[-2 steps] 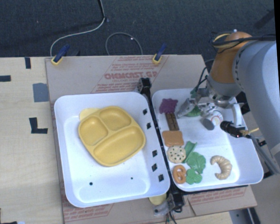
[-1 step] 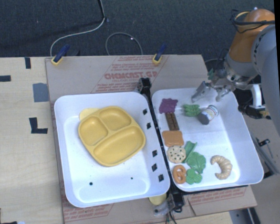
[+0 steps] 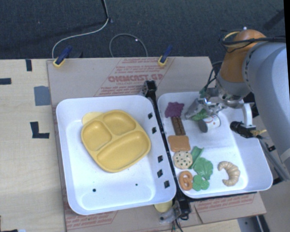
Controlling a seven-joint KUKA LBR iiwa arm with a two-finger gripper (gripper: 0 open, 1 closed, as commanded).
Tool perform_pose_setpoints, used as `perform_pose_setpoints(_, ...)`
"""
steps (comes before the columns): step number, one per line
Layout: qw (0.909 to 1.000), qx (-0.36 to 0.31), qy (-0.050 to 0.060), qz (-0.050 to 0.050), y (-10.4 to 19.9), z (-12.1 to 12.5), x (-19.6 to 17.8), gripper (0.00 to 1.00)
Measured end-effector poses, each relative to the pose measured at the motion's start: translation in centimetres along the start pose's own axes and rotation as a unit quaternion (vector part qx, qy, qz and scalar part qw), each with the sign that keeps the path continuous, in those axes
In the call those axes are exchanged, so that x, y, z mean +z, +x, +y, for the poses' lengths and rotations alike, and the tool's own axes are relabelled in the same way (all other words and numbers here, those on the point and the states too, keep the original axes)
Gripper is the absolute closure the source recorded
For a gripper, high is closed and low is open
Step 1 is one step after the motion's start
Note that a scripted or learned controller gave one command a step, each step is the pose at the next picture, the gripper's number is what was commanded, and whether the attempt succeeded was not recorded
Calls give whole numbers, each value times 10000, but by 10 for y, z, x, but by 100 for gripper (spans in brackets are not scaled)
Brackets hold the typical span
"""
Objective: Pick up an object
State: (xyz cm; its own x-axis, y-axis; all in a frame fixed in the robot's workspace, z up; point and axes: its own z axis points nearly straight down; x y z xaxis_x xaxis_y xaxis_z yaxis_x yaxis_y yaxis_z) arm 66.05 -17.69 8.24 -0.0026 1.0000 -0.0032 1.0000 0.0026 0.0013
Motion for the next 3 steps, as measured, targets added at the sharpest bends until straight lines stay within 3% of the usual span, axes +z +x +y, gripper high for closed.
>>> perform_pose_setpoints(1,10000,11,-50,-10,-33,9,-135,0)
perform_pose_setpoints(2,10000,-5,13,8,0,7,4,0)
perform_pose_setpoints(3,10000,18,-42,-12,-50,9,-103,0)
